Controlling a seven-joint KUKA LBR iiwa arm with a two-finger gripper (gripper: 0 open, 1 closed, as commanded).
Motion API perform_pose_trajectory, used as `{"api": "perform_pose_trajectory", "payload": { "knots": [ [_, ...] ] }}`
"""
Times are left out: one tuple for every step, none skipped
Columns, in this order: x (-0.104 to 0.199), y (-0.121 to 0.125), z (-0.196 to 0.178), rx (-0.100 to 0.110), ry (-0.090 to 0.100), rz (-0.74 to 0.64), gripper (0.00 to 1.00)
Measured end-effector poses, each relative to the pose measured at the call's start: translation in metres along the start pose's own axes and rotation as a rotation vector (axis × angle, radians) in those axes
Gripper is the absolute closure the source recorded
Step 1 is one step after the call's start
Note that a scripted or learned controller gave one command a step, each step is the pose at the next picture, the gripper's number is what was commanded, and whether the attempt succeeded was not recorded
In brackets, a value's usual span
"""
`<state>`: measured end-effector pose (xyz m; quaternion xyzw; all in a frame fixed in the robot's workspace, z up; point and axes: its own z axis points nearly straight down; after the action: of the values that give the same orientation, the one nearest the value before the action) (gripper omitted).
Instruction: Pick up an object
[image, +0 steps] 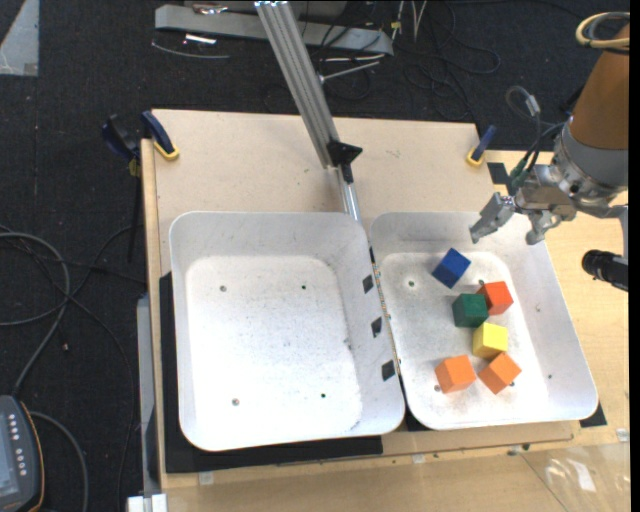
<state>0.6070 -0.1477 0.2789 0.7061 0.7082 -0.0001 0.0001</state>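
The gripper (512, 222) hangs with fingers spread, holding nothing, over the right bin (560, 340) (far edge). The blue cube (451, 267), nearest, lies just down-left of it.

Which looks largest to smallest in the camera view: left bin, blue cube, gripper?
1. Left bin, by far the largest.
2. Gripper, open above the right bin.
3. Blue cube, smallest, though the gripper sits nearer the camera, so that gap is unsure.

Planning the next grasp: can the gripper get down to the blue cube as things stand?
Probably yes. The gripper, open, hangs over the right bin's far edge, and the blue cube sits apart from the other blocks with nothing over it.
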Motion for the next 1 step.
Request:
{"api": "perform_pose_trajectory", "payload": {
  "knots": [
    [-0.0104,-0.018,0.1482,-0.001,-0.002,0.004,0.0]
  ]
}}
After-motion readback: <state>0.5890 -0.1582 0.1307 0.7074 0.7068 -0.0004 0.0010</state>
